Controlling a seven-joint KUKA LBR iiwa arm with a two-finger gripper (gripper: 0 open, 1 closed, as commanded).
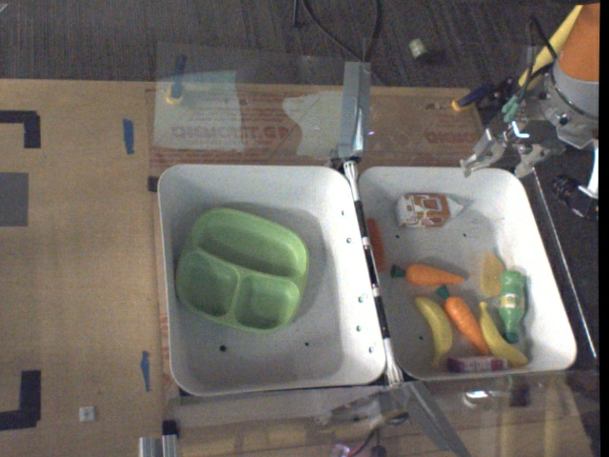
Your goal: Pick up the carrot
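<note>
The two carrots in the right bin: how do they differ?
The upper carrot lies nearly level across the right bin, apart from other items; the lower carrot slants down to the right, tucked between two bananas. The upper one's green top points left; the lower one's points up-left. Both are orange with green tops and similar in size.

glossy plastic carrot (429,275), matt white bin (547,255)

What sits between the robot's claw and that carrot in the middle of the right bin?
In the camera view, a small carton lies roughly between the gripper and the carrot.
</note>
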